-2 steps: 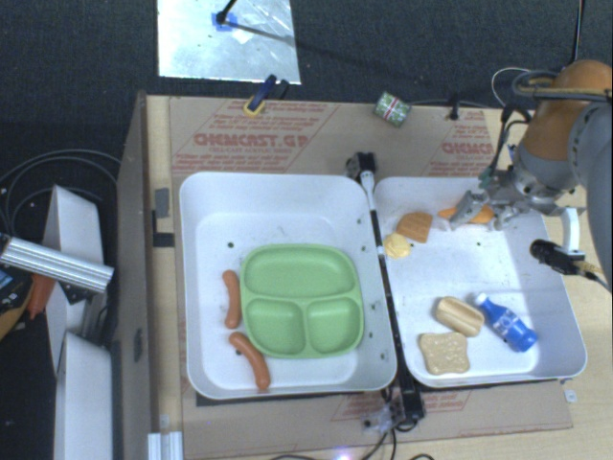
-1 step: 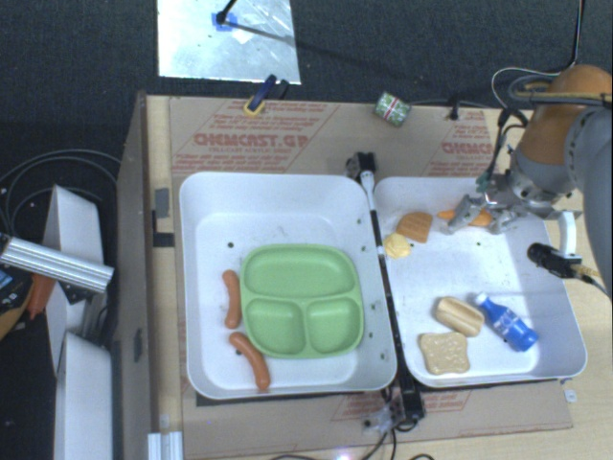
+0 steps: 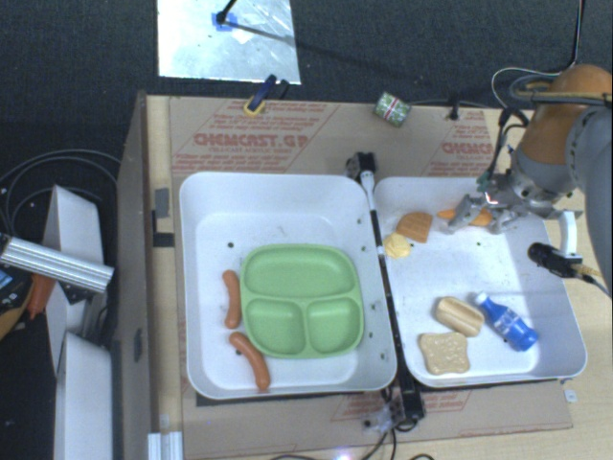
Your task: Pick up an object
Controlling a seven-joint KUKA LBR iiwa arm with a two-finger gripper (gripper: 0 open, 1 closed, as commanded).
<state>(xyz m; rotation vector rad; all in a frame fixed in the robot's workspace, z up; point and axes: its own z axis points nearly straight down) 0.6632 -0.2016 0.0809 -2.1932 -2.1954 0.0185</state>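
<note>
Two white bins are sitting side by side on the desk [image 3: 287,127], and my end effector [image 3: 482,209] is hanging low over the far edge of the right bin [image 3: 565,353], close to its far right corner. I cannot tell how it is set from this slant. A small orange piece [image 3: 448,216] is lying just beside it, toward the left, and whether the two are touching I cannot tell either.

In the same bin, a tan, wedge-shaped piece of food [image 3: 416,225] is lying near the far left corner, with a pale yellow lump [image 3: 397,247] just beside it against the left wall. A bread roll [image 3: 459,315] is resting toward the near edge, a blue bottle [image 3: 507,322] is lying on its side just to the right of the roll, and a slice of toast [image 3: 444,353] is lying flat near the near left corner.

The left bin [image 3: 206,209] is carrying a green divided plate [image 3: 303,298] in its middle. One sausage [image 3: 231,299] is lying along the plate's left side, and another sausage [image 3: 251,360] is lying slantwise near the bin's near left corner.

A small green can [image 3: 392,108] is lying on the desk beyond the bins, near the far edge.
</note>
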